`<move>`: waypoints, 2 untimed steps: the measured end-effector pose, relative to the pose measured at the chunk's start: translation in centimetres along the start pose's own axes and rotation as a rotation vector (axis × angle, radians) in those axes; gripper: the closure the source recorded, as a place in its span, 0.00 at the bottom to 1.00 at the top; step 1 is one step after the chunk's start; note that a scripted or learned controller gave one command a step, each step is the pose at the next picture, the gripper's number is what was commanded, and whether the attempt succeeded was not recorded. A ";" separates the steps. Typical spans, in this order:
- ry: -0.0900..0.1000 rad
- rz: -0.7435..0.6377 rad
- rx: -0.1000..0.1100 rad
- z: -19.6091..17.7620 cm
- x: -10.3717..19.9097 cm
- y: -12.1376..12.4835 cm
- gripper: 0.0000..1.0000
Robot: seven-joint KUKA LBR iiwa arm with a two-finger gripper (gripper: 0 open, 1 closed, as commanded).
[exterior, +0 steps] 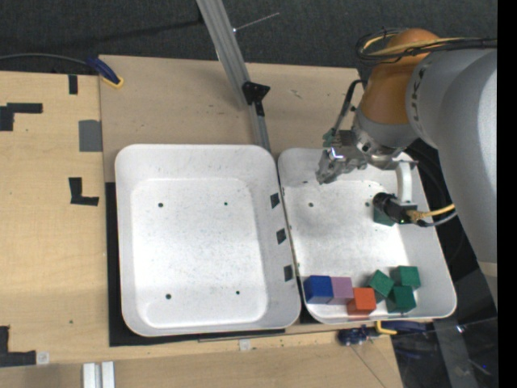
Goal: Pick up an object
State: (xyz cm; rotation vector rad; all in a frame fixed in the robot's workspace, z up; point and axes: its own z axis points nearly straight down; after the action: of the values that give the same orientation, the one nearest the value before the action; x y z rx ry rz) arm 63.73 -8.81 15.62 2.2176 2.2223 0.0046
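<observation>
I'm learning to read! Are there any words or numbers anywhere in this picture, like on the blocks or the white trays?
None can be read. The colored blocks show plain faces, both white bins bear only dark dots, and the black tape marks on the bench are shapes, not letters. The arm shows no label.

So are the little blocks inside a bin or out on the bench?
Inside. The blocks all sit huddled along the near edge of the right bin, within its rim.

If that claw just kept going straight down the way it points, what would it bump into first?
Probably the bare white floor of the right bin, near its far corner. The gripper hangs well away from the coloured blocks at the near edge, though height is hard to judge.
</observation>
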 end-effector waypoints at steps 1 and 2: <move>0.000 0.000 -0.001 -5.3 0.1 0.1 1.00; -0.001 -0.001 0.006 -4.9 3.9 -2.6 1.00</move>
State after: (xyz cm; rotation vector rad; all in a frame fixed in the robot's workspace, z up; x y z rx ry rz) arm 61.06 -4.93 20.50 2.2192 2.2261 -0.0036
